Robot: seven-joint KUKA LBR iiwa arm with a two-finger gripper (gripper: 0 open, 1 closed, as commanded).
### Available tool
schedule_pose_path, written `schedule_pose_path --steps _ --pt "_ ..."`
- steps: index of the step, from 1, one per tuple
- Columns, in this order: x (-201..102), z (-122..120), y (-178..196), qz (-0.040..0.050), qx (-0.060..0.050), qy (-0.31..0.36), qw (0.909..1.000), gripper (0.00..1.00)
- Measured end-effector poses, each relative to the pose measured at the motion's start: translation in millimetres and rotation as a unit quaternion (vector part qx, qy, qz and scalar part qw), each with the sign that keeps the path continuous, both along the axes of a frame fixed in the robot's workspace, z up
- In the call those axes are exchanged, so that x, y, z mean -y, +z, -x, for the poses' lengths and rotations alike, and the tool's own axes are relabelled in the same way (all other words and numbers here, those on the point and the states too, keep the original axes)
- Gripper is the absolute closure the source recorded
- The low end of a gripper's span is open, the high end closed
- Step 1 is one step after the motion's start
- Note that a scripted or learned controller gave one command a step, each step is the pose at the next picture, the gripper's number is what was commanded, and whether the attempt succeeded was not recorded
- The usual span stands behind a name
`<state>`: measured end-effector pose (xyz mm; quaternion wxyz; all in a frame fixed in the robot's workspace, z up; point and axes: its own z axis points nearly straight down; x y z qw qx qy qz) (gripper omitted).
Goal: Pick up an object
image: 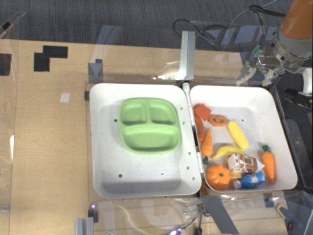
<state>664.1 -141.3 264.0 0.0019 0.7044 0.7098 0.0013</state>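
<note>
Open claw [257,74] above right bin [274,106]

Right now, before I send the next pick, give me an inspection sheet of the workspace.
Surface: wooden bench bearing two white bins, left bin and right bin.
Job's things: toy foods in the right bin: corn, banana, pumpkin, carrot, carton.
Clutter: green divided plate in the left bin.
Grippers: claw above the right bin's far edge, holding nothing.
Cables: black cable behind the bins.
Surroundings: dark carpet.
</note>
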Motion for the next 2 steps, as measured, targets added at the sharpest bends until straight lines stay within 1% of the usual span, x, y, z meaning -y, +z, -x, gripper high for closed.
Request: schedule_pose_path --steps 1,2 --pt "-42 -6 -38 -0.0001 0.0 -0.009 1.0 0.0" --pt "-24 63 -129 -0.0005 -0.002 -0.025 0.9997 0.0"
